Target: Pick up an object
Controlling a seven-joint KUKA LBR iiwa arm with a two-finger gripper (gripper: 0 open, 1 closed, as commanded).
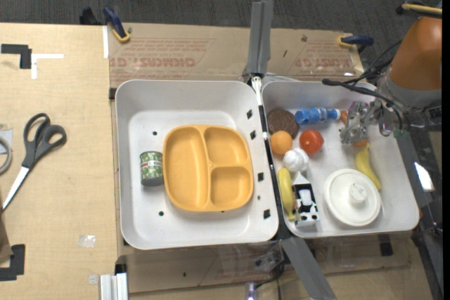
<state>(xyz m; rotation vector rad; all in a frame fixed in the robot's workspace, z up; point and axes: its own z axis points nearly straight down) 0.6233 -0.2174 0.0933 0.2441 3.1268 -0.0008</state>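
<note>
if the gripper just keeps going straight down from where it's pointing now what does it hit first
Most likely the banana lying along the right bin's right side: the gripper hangs over its upper end, by something small and orange. Depth is hard to judge from this slanted view, so it could meet bare bin floor instead.

At twelve o'clock beyond my two bins, the flat brown cardboard sheet (169, 53) carries red printed lettering, upside down and too blurred for me to read.

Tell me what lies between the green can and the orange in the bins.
In the camera view, the yellow divided plate lies between the green can and the orange, along with the rims where the left bin meets the right bin.
</note>
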